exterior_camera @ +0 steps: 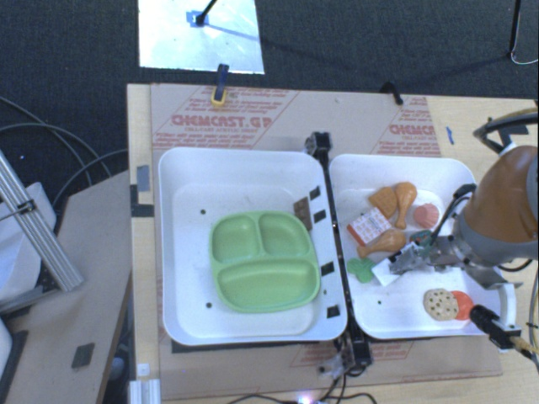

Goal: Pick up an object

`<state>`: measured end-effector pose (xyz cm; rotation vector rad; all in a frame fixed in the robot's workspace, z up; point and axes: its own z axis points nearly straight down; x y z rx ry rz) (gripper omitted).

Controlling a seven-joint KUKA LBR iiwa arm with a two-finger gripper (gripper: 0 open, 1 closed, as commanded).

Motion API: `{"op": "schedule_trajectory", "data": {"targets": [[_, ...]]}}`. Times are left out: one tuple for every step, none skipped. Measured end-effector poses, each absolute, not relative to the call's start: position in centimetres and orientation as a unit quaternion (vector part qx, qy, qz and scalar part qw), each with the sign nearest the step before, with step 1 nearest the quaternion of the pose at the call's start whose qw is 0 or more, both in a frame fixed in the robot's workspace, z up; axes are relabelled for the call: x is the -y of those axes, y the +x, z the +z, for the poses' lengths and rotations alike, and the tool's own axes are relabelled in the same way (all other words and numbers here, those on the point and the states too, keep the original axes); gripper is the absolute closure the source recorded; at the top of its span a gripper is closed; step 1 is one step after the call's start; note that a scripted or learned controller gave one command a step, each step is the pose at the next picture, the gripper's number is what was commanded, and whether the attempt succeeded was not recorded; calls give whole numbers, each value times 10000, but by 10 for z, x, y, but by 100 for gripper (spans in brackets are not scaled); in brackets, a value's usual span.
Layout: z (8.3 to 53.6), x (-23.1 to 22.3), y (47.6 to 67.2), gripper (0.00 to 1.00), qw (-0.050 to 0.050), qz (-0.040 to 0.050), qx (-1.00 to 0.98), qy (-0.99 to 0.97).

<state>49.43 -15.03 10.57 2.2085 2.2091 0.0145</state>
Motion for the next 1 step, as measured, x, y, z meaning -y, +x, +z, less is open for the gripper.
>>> {"op": "schedule_trajectory", "data": {"targets": [[101, 116, 525, 0, 152, 116, -7060, 7079]]}}
